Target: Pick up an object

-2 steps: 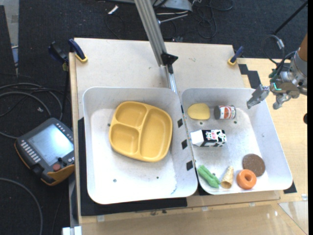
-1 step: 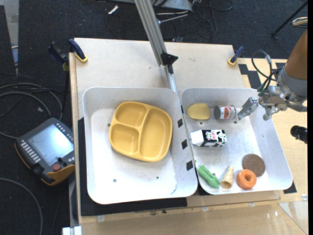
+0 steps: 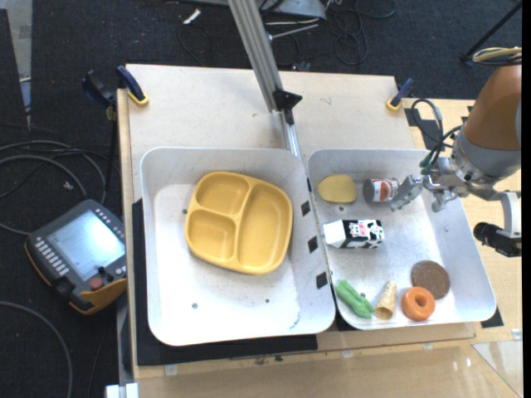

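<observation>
The right bin (image 3: pixel 465 255) holds several small items. A red and white can (image 3: pixel 381 190) lies at its back beside a yellow oval piece (image 3: pixel 337 188). A cow-patterned milk carton (image 3: pixel 354 233) lies near the middle. Along the front are a green pod (image 3: pixel 354 298), a cone (image 3: pixel 386 300), an orange donut (image 3: pixel 418 303) and a brown cookie (image 3: pixel 431 279). My gripper (image 3: pixel 421 197) hangs open over the back right of this bin, just right of the can. One finger (image 3: pixel 405 195) reaches close to the can, and nothing is between the fingers.
A yellow divided plate (image 3: pixel 240 220) lies in the left bin (image 3: pixel 166 305). A slanted metal pole (image 3: pixel 259 40) rises behind the wall where the bins meet. Orange clamps (image 3: pixel 133 89) hold the board's back corners. A teach pendant (image 3: pixel 79 255) lies on the floor at left.
</observation>
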### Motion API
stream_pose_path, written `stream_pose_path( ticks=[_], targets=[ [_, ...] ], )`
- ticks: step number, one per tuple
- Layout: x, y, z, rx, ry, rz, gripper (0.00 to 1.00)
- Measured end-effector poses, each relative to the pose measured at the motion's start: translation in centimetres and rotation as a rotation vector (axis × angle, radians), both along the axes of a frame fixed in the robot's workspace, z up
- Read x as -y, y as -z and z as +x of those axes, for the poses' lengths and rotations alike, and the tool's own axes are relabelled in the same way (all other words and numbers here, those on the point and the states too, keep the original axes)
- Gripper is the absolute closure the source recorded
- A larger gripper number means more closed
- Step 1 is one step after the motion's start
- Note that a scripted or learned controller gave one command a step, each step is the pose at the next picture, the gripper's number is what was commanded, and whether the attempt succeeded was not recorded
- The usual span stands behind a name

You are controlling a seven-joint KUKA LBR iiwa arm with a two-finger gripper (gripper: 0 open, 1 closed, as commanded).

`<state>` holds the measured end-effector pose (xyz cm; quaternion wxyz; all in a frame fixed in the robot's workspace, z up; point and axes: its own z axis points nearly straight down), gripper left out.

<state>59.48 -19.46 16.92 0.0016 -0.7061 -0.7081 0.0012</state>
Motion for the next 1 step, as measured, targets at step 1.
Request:
stream_pose_path(
  ticks=[1],
  targets=[
    [0.24,6.34,0.12,-0.002,0.003,0.001,0.00]
  ],
)
